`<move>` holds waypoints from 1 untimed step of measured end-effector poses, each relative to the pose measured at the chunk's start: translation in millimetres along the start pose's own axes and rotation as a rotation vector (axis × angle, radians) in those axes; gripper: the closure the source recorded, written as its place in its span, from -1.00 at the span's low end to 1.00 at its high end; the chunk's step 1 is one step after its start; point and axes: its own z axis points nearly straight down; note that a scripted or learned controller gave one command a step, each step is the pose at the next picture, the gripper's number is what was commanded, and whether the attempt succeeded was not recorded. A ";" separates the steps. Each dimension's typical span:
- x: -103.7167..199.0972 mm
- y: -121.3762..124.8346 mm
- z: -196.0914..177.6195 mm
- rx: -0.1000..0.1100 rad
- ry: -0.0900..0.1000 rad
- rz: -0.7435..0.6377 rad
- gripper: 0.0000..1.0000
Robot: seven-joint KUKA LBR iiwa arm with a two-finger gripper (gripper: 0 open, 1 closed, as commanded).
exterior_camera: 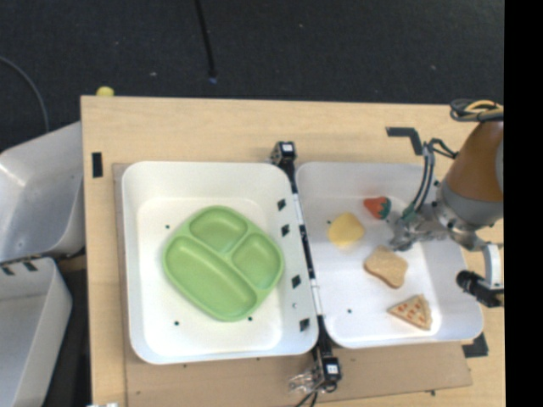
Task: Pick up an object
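Observation:
The right bin (339,312) holds a yellow rounded piece (345,230), a red strawberry-like piece with green (377,206), a tan bread slice (387,268) and a pizza wedge (412,312). My gripper (402,236) hangs low over this bin, just above the bread slice's upper right edge and right of the yellow piece. Nothing shows between its fingers. The grey arm with its orange band (475,164) comes in from the right.
The left bin (140,329) carries a green divided plate (222,261). A black clip (282,152) sits at the top of the seam between the bins, another (327,370) at the bottom. Bare wooden bench (254,125) runs behind the bins.

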 end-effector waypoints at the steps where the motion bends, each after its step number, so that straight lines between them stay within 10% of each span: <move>1: 2.3 2.9 -44.2 0.005 0.002 -0.007 1.00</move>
